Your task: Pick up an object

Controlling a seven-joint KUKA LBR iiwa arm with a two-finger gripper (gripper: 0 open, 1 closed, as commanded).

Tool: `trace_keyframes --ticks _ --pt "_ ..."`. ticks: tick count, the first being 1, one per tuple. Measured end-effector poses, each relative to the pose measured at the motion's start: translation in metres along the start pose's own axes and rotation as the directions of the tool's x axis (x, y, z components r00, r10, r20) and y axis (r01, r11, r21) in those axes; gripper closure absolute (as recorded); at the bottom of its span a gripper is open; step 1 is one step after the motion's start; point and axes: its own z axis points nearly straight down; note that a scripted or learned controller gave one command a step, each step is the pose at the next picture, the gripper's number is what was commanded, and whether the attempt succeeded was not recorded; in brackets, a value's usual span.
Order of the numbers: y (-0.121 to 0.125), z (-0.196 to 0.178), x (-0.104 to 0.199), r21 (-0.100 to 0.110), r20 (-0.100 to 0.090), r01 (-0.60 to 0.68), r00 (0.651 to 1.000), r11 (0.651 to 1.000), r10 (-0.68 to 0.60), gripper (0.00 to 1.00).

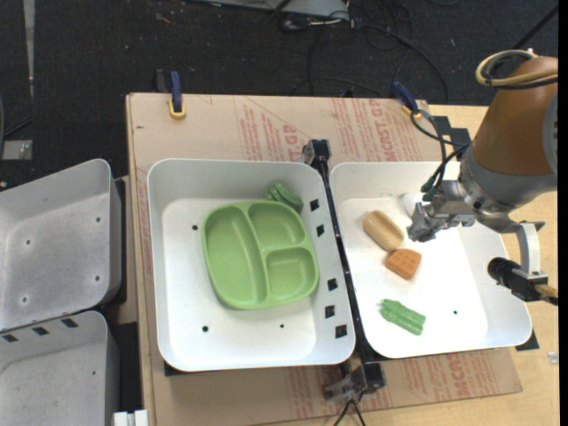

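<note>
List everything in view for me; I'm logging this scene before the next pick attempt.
bins: 2, white, side by side on the bench
tray: 1, green, divided, in the left bin
green piece: 1, at the tray's far edge, left bin
bread roll: 1, tan, right bin
waffle: 1, orange, right bin, near the roll
bean pod: 1, green, right bin, near front
clamps: 2, blue and yellow, bench's far edge
arm: 1, grey and orange, from the right
gripper: 1, over the right bin beside the roll

Even overhead light leaves the white bins (177, 238) bright with soft shadows, the floor dark, and focus fairly sharp.
</note>
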Motion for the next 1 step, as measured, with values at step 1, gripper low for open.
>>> trace_keyframes --ticks 1 --pt "0.0197 -0.0024 0.0456 -0.004 0.001 -0.001 1.000 1.000 0.001 1.00"
